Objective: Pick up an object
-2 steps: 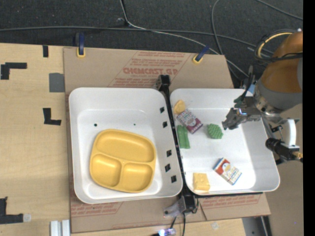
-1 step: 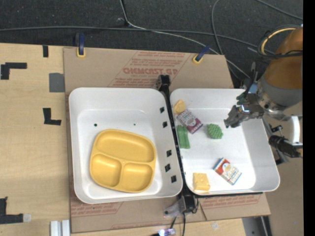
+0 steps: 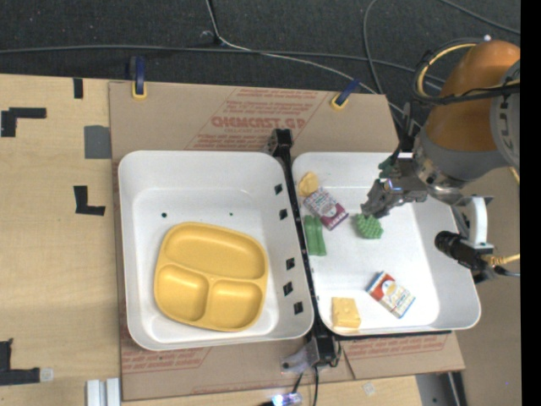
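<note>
The right bin (image 3: 435, 299) holds several small items. A green knobbly block (image 3: 369, 227) lies in its upper middle, and my gripper (image 3: 382, 200) hangs just above and to the right of it, close to touching. A purple and white packet (image 3: 325, 209) and a long green bar (image 3: 314, 237) lie near the divider. A small yellow piece (image 3: 309, 183) sits at the bin's top left. Toward the front are a red, white and blue box (image 3: 390, 294) and a yellow cheese-like wedge (image 3: 345, 312).
The left bin (image 3: 144, 184) holds a yellow divided plate (image 3: 211, 275). A black divider (image 3: 292, 218) runs between the bins. The arm's orange band (image 3: 473, 91) and grey wrist overhang the right bin's far right corner. Cables cross the dark floor behind.
</note>
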Available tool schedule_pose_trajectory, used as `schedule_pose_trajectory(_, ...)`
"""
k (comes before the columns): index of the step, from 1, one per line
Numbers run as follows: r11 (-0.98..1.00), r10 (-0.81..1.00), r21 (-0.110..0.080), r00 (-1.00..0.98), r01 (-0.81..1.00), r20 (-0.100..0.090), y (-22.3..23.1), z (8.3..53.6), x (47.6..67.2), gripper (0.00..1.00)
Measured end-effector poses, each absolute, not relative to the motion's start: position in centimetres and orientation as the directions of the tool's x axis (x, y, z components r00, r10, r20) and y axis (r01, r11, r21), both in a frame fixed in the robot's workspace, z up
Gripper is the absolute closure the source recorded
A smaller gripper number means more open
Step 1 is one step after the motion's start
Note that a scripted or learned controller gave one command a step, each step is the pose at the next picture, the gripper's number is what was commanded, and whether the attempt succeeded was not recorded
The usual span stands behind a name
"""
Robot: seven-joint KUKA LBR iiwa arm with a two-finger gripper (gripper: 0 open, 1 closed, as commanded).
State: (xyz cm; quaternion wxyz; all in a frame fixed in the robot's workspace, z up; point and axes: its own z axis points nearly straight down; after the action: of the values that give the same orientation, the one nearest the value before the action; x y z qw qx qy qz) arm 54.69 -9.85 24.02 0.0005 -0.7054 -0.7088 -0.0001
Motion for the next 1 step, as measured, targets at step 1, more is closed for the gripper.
schedule_pose_trajectory(1, 0.006, 1.000, -0.001, -0.006, 1.000, 0.001, -3.91, 23.03, 54.57, 1.00)
